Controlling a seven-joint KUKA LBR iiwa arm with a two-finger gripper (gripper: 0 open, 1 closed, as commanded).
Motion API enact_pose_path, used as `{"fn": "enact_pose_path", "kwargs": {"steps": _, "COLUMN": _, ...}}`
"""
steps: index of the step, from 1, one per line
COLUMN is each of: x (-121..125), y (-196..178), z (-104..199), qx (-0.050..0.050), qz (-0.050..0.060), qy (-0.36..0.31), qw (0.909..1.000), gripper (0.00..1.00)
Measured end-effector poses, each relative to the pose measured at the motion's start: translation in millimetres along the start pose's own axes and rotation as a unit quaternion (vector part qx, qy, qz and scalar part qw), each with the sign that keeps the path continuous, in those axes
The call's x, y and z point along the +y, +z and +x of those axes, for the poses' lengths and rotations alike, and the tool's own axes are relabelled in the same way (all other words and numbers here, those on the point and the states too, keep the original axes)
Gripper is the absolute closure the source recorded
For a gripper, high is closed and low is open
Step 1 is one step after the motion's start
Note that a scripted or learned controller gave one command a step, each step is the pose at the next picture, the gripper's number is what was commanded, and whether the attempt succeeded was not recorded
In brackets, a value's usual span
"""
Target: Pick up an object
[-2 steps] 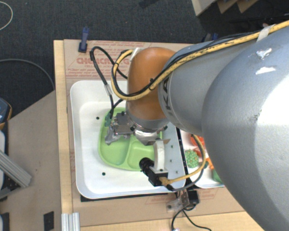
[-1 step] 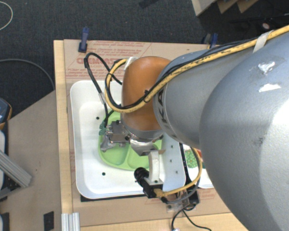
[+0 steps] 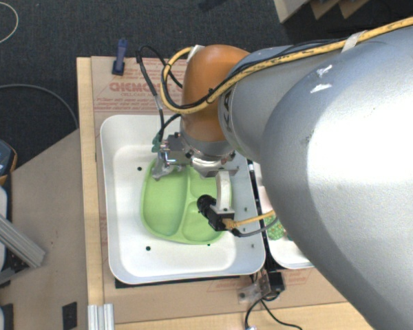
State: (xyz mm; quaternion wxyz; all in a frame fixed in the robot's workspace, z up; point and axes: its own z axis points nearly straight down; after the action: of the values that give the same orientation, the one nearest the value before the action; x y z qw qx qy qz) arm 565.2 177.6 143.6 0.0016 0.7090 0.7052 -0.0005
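Observation:
A soft light-green object [image 3: 166, 208] lies in the middle of the left white bin [image 3: 124, 253]. The grey arm with its orange band [image 3: 210, 81] reaches in from the right and hangs low over the bin. My gripper [image 3: 164, 161] is at the green object's upper left edge, right down on or just above it. The wrist and a black cable fitting [image 3: 210, 210] hide the object's upper right part.
A corner of the right bin [image 3: 289, 256] peeks out under the arm, with a small green-patterned item [image 3: 276, 231] in it. A blue clip [image 3: 119, 56] sits at the board's far left corner. Yellow and black cables [image 3: 162, 81] loop above the wrist.

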Motion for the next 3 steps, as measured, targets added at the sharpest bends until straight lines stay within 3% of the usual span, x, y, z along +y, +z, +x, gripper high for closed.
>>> {"fn": "enact_pose_path", "kwargs": {"steps": 1, "x": -92, "y": 25, "z": 50, "qx": 0.002, "qz": 0.007, "qy": -0.006, "qw": 1.0, "gripper": 0.0}}
{"fn": "enact_pose_path", "kwargs": {"steps": 2, "x": -87, "y": 13, "z": 47, "qx": 0.002, "qz": 0.002, "qy": -0.002, "qw": 1.0, "gripper": 1.0}}
{"fn": "enact_pose_path", "kwargs": {"steps": 3, "x": -53, "y": 57, "z": 25, "qx": 0.003, "qz": 0.002, "qy": -0.001, "qw": 1.0, "gripper": 1.0}}
